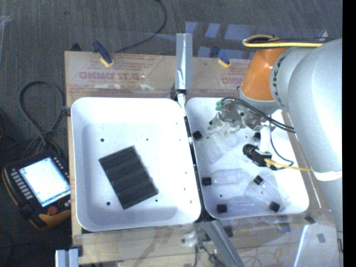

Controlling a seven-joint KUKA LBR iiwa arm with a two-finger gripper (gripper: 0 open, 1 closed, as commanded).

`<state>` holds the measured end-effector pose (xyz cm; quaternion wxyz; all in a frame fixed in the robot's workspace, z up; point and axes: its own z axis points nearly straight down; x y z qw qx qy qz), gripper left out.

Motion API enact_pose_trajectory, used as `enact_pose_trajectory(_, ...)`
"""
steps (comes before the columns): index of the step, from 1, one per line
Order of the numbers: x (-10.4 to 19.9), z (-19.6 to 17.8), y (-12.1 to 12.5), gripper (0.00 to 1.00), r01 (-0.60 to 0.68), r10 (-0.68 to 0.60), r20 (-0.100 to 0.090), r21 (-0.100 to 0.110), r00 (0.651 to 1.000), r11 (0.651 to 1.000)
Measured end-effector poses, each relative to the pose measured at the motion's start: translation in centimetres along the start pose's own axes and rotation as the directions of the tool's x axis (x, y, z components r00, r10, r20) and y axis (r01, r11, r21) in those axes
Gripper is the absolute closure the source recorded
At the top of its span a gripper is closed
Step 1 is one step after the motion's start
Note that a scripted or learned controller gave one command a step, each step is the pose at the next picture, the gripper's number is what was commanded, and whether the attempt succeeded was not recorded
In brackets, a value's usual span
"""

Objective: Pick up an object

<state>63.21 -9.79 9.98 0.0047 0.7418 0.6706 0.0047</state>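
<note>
My gripper (227, 117) hangs low over the back part of the right bin (300, 204), below the arm's orange band (258, 77). Just under and left of it lies a clear plastic bottle (218, 142) with a black cap (197, 134). More clear bottles with black caps lie toward the front of the bin: one (229, 178) in the middle, one (243, 206) along the front wall, one (268, 194) at the right. A black ribbed flat pad (128, 177) lies at a slant in the left bin (83, 115). Nothing shows plainly between the fingers.
A black and yellow cable (261, 157) dangles from the wrist over the right bin. The big grey arm link (314, 104) covers the bin's right side. A teach pendant (39, 185) rests on the floor at the left. Blue clamps (103, 53) grip the bench's back edge.
</note>
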Motion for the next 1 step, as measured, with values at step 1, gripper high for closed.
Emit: enact_pose_trajectory(1,1.74,-13.45,3.66,1.00,0.008,-0.008,0.004,0.014,1.000,1.000)
